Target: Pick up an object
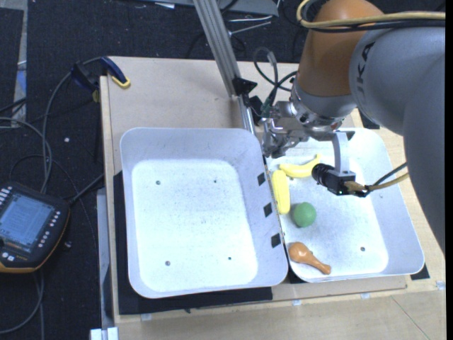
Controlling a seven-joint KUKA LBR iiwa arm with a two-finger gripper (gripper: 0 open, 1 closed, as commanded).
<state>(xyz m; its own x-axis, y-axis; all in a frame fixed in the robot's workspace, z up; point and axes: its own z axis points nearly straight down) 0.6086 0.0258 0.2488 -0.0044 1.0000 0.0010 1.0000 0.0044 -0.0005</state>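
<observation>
The nearest candidate is a yellow banana (300, 168) in the upper left part of the right bin (368, 257), lying just under the claw (283, 139); how the claw is set cannot be told from this slant. A second yellow piece, a corn-like cob (281, 192), runs along the bin's left wall, with a green ball (304, 214) just right of it and an orange gourd-shaped toy (308, 256) lower down. The left bin (191, 211) sits alongside on the surface (170, 94). A good grasp likely means descending straight over the banana's middle, across its narrow width, clear of the wall.
</observation>
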